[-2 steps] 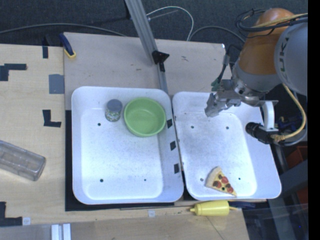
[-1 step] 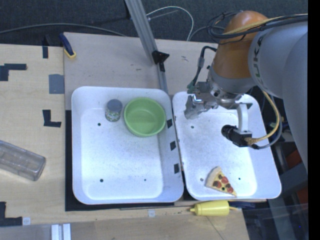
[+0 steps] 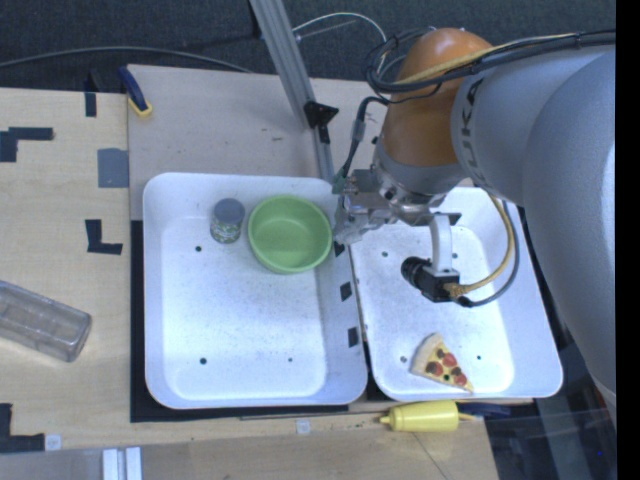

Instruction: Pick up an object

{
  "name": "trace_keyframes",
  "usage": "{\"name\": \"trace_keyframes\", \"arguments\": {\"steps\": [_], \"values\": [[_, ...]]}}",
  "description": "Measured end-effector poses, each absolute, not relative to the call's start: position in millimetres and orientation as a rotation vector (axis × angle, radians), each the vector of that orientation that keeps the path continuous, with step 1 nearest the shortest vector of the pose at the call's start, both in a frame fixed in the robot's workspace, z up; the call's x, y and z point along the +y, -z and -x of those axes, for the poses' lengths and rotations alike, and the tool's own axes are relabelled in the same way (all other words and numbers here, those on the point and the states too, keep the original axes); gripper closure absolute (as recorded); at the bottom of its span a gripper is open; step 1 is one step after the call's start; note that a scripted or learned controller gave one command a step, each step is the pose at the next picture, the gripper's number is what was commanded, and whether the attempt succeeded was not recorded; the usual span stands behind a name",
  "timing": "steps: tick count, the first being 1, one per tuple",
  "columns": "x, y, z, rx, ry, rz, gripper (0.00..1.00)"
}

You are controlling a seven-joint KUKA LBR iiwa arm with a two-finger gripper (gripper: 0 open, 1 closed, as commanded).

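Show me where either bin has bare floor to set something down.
The left bin is bare across its lower part, below the jar and green bowl crowding its top edge. The right bin has a bare band between the tool above and the pizza slice at its bottom; the arm crowds its top.

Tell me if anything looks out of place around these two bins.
A yellow bottle lies on its side just outside the front edge of the right bin, and a clear container lies on the bench left of both bins.
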State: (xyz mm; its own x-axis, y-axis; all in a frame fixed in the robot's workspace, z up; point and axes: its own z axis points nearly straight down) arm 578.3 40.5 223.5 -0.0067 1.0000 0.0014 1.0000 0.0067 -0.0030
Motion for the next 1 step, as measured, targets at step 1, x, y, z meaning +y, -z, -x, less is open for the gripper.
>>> {"name": "trace_keyframes", "arguments": {"steps": [1], "values": [[99.3,-222.4,-574.4,-2.228,-0.001,2.211,1.00]]}}
